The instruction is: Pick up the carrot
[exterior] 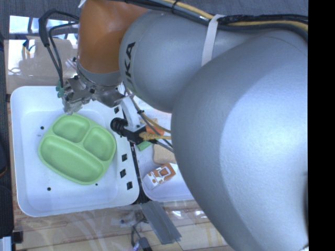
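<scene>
An orange piece with a green end, which looks like the carrot [149, 135], lies at the left edge of the right bin [157, 192], mostly hidden under the arm. My gripper [71, 104] hangs over the far part of the left bin [26, 156], just beyond the far rim of a green divided plate [78, 148]. It is well left of the carrot. Nothing shows between its tips.
The grey arm with its orange band [102, 30] covers most of the right bin. A tan slice like bread [162, 153] and a small orange-and-white packet [160, 175] lie in the right bin's near left corner. Black cables [49, 46] loop beside the wrist.
</scene>
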Tool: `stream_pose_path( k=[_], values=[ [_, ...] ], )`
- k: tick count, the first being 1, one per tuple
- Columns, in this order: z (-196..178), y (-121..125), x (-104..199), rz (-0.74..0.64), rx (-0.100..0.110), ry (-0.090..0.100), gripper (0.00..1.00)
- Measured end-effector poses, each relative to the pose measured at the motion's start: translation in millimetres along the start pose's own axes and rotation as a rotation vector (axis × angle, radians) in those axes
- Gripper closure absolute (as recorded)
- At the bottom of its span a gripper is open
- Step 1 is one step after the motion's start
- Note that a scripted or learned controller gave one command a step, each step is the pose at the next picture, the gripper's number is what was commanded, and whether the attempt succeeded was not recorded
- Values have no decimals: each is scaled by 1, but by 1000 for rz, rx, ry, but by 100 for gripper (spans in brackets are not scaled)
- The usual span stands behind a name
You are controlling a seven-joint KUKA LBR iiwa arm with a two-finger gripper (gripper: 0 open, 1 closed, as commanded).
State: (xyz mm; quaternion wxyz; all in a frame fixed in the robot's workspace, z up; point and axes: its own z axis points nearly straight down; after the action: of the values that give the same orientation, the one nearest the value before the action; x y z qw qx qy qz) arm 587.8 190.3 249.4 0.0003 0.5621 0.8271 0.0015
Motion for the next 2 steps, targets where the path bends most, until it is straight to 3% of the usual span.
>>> stream_pose_path(
  k=[1, 2],
  values=[
    [-1, -24, 22, 452, 10, -3, 100],
    [-85, -40, 48, 800, 0, -1, 100]
  ],
)
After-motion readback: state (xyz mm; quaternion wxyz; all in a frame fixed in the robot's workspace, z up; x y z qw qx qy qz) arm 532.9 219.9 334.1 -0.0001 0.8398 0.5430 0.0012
